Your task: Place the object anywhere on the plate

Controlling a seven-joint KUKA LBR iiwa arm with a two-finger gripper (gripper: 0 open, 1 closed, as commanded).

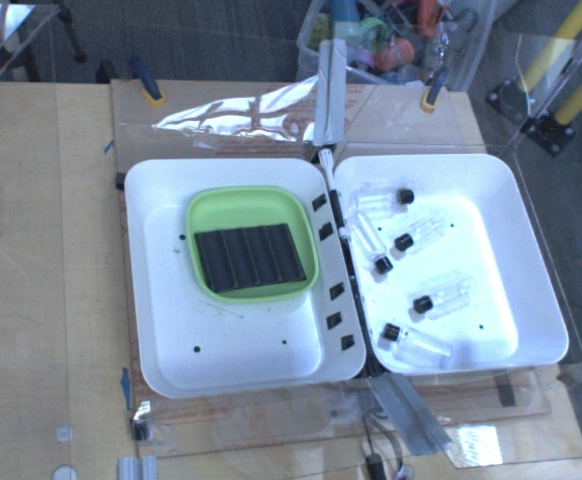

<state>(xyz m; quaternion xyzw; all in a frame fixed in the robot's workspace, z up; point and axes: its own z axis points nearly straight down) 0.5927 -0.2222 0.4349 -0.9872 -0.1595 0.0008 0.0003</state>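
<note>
Arm's colours, shapes and markings: not tellable from here.

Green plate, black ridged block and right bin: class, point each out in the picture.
Green plate [203, 214]: camera view, bare upper-left rim.
Black ridged block [249, 257]: camera view, middle of its top face.
Right bin [531, 268]: camera view, right sloping wall.

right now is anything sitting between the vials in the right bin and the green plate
Only the two bins' adjoining walls in the middle separate the clear vials in the right bin from the green plate in the left bin. The dark ridged insert covers much of the plate.
</note>
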